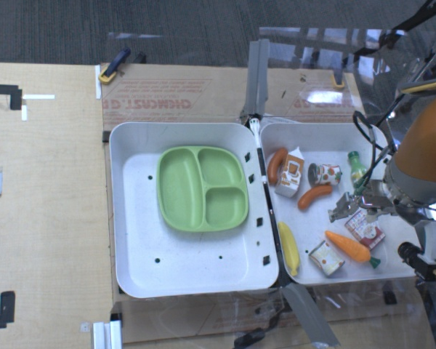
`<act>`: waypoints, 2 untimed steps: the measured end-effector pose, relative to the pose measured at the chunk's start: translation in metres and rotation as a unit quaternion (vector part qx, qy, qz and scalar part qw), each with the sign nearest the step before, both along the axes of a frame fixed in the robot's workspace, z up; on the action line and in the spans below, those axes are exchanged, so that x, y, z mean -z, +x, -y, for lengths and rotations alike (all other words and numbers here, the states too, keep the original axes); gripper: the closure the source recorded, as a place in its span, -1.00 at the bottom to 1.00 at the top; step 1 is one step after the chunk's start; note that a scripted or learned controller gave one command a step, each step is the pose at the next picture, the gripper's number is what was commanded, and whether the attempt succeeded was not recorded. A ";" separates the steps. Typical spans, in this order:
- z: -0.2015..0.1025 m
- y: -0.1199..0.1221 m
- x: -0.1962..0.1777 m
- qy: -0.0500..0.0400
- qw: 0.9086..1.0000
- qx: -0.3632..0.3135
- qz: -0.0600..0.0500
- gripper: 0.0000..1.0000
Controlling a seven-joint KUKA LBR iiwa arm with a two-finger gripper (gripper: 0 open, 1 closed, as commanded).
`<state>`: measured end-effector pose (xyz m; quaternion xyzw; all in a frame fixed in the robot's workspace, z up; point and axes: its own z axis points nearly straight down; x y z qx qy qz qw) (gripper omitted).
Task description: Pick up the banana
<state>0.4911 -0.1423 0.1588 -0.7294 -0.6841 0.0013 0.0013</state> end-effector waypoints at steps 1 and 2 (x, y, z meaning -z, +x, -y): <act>-0.050 -0.014 0.068 0.000 0.999 0.036 0.001 -1.00; -0.009 0.037 -0.016 -0.001 0.998 -0.057 0.001 -1.00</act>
